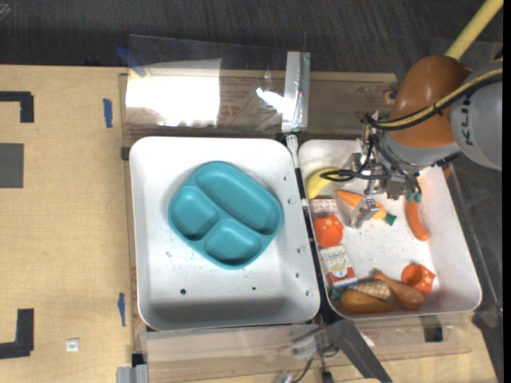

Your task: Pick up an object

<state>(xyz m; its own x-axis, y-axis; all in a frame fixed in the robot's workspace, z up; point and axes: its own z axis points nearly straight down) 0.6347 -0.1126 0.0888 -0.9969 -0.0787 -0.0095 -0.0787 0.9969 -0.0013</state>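
Observation:
My gripper [368,209] hangs low over the upper middle of the right bin [457,255], on the grey arm with the orange band [425,96]. Directly beside it to the left lies an orange carrot piece [348,199], and a yellow banana [318,181] lies further left by the bin wall. A red-orange sausage-shaped item [417,220] lies to the gripper's right. A small teal bit [390,219] sits just below and right of the gripper. I see nothing clearly held.
An orange-red tomato [328,230], a small printed carton [338,264], a brown bread roll [382,292] and a small orange item [417,277] fill the right bin's lower part. The left bin [160,286] holds a teal divided plate [225,212].

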